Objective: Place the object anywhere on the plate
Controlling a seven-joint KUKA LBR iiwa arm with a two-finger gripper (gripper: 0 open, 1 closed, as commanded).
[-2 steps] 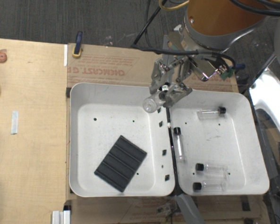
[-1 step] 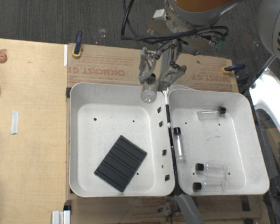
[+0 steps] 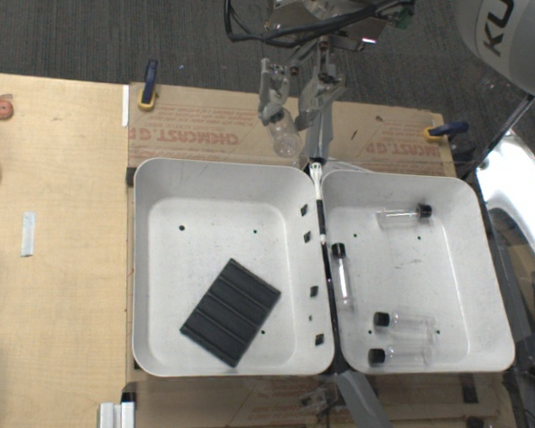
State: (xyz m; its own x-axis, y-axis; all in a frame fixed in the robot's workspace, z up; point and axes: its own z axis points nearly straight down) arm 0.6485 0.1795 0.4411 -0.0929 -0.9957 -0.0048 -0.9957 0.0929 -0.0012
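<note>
Two white bins are set side by side: the left bin point(image 3: 148, 246) holds a dark ribbed plate point(image 3: 232, 311), lying askew; the right bin point(image 3: 481, 267) holds four clear black-capped vials point(image 3: 403, 216). Above the far rims the gripper point(image 3: 296, 111) is held with a clear vial point(image 3: 284, 135) between its fingers.

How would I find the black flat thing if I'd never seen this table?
Look at the two white bins side by side and pick the left bin. Lying tilted on its floor, toward the front, is a dark ridged rectangular plate. Unlike the small clear black-capped vials in the right bin, it is flat, black and much bigger.
</note>
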